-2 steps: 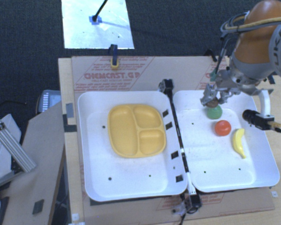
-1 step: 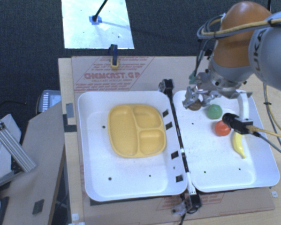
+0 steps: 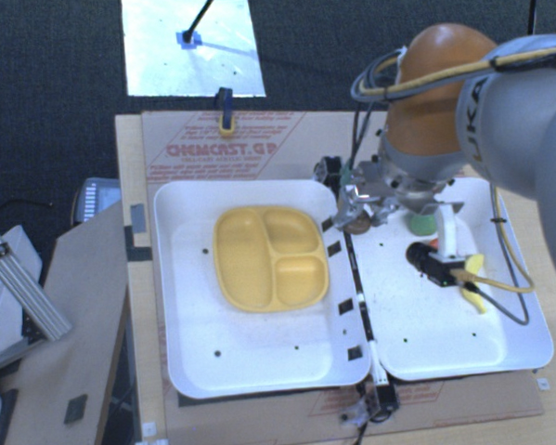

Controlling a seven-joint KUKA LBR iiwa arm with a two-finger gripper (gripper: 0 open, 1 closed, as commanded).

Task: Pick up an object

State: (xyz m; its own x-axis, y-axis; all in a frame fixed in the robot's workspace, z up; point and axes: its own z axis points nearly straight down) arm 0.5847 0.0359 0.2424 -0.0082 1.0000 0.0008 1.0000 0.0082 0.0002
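1. Farthest left is the shallow white plastic left bin (image 3: 189,296). In it lies a yellow moulded plastic tray with three compartments (image 3: 269,258), flat, near the middle and towards the far side. It is well apart from me and I am not working on it.

2. At the seam where the two bins meet, towards the far end, sits a small brown rounded thing (image 3: 357,226). It is just on the right bin's side of the seam, and I cannot make out what it is.

3. My pincer (image 3: 363,206) hangs directly over that brown thing, low and close. My own wrist hides the tips, so I cannot tell whether the pincer is released, clenched or grasping anything. It may be touching the brown thing, but I would not swear to it.

4. Just to the right, partly tucked under my wrist, is a small green rounded lump (image 3: 421,225), resting on the floor of the shallow white plastic right bin (image 3: 433,334).

5. I judge this to be the grasp step, since I am down at the object and nothing is lifted.

6. The next move calls for a firm closure centred on the brown thing and then a straight lift. The bin wall is close, so a sideways slip could catch it.
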